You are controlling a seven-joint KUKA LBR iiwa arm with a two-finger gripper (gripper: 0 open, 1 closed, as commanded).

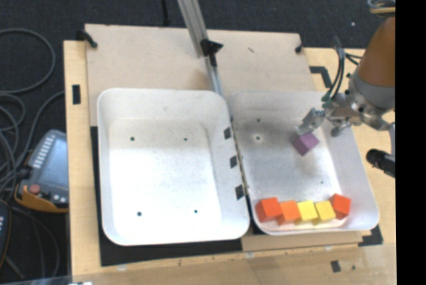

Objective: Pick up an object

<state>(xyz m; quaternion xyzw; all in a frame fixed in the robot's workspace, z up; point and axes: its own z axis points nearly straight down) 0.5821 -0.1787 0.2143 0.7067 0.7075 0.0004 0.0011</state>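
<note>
A small purple block lies in the right bin, near its middle right. My gripper hangs just above and to the right of it, reaching in from the right, and is open with its two fingers spread. The left fingertip sits right over the block's upper edge, and the block is not between the fingers. Along the bin's front edge runs a row of several blocks: an orange one at the left, yellow ones in the middle and an orange-red one at the right end.
The left bin stands beside the right one, with clips along their shared wall. A slanted metal rail rises from the back of the bench. Cables and a handheld pendant lie off the bench's left side.
</note>
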